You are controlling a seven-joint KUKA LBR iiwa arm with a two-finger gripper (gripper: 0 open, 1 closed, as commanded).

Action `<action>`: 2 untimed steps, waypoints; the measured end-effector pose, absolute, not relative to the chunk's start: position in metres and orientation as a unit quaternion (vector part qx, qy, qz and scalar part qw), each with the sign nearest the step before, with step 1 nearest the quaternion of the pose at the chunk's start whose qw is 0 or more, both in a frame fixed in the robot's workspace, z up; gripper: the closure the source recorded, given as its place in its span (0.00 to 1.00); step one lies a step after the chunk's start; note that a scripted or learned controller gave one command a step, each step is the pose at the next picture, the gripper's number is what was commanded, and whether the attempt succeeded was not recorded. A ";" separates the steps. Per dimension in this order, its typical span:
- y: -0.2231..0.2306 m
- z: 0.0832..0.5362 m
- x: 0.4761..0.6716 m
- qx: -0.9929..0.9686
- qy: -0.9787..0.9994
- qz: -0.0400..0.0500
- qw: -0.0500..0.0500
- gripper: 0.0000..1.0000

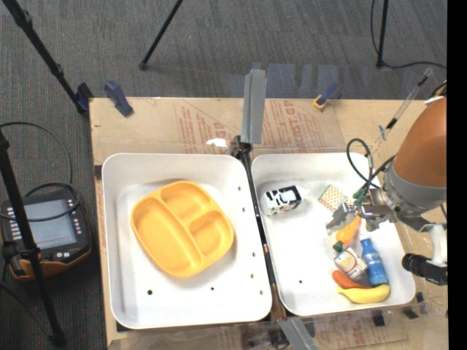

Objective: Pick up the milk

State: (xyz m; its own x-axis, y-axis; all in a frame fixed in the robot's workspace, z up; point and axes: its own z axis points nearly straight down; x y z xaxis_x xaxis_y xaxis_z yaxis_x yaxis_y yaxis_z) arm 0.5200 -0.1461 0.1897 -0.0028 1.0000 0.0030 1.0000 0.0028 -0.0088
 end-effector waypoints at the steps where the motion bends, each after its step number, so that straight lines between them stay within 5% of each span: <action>1: -0.078 0.124 0.579 -0.718 -0.696 0.003 0.004 0.00; 2: -0.084 0.086 0.642 -0.625 -0.780 0.005 0.003 0.00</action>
